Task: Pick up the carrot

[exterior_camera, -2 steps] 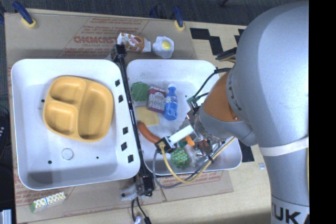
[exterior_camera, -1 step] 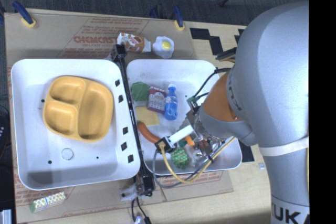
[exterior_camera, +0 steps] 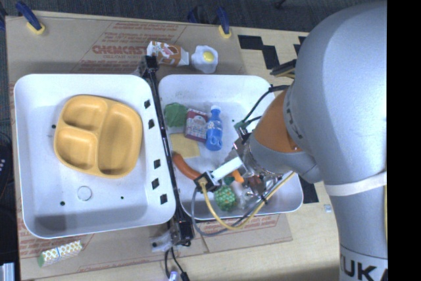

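Observation:
The carrot (exterior_camera: pixel 183 166) is an orange stick lying at a slant near the left wall of the right bin (exterior_camera: pixel 263 86), at its front left. My gripper (exterior_camera: pixel 245 182) hangs low over the front part of that bin, just right of the carrot's near end. The arm's grey wrist and orange band cover most of it. A green round thing (exterior_camera: pixel 225 197) lies right below the gripper.
The right bin also holds a blue bottle (exterior_camera: pixel 214 129), a dark red packet (exterior_camera: pixel 196 124), a green leafy thing (exterior_camera: pixel 175 114) and a pale yellow slice (exterior_camera: pixel 187 149). The left bin (exterior_camera: pixel 33 161) holds a yellow divided plate (exterior_camera: pixel 99 135). Behind the bins lie a small carton (exterior_camera: pixel 166 53) and a yellow-white object (exterior_camera: pixel 205 58).

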Controlling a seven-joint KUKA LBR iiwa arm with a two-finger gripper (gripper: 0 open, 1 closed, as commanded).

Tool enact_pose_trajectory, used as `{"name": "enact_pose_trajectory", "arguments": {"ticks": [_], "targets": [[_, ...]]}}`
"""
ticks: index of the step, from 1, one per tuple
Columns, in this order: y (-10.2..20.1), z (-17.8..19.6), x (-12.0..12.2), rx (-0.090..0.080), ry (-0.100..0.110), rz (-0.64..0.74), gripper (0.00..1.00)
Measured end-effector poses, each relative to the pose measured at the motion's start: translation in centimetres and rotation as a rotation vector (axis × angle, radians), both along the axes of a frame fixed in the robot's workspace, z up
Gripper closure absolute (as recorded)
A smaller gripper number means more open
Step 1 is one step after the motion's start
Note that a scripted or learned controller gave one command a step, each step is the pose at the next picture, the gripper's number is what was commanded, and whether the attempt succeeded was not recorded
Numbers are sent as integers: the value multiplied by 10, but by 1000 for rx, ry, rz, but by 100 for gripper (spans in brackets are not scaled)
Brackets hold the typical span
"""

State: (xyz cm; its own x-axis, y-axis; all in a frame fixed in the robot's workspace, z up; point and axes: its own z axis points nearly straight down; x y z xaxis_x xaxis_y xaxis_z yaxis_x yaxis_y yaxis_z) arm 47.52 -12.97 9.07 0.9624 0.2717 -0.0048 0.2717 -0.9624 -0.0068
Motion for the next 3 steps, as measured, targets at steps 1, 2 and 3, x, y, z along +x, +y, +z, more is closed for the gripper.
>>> {"name": "enact_pose_trajectory", "arguments": {"ticks": [1,2,3], "targets": [[0,0,0,0,0,0,0],[0,0,0,0,0,0,0],[0,0,0,0,0,0,0]]}}
